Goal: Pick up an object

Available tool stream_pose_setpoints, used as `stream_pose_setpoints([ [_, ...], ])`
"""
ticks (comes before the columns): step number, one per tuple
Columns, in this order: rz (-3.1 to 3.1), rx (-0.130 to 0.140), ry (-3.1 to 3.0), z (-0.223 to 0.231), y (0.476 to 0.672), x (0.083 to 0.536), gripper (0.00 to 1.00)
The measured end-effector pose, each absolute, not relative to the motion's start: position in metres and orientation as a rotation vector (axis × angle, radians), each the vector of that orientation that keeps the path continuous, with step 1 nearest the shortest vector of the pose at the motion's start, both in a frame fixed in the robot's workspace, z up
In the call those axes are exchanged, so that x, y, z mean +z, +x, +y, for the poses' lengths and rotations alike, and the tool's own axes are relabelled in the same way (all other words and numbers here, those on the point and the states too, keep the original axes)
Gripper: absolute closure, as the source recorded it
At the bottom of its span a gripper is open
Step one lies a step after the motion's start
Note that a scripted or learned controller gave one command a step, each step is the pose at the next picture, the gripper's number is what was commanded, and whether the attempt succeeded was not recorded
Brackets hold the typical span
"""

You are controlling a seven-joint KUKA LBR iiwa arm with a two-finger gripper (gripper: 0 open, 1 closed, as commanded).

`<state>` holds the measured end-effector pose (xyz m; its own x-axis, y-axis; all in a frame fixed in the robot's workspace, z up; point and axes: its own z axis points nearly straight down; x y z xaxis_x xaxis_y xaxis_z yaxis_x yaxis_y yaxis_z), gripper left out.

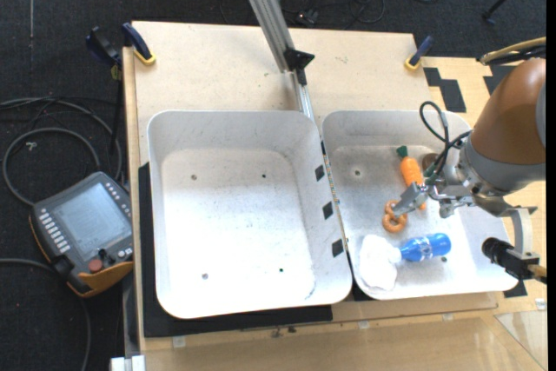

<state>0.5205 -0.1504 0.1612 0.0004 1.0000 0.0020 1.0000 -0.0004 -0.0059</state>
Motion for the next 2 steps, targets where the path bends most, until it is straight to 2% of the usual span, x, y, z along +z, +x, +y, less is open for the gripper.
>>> stream_pose_setpoints([
  [1,-2.217,0.005,-2.219,-0.152,0.525,0.099,0.0],
  [2,-2.221,-0.001,-2.223,-0.152,0.527,0.113,1.0],
])
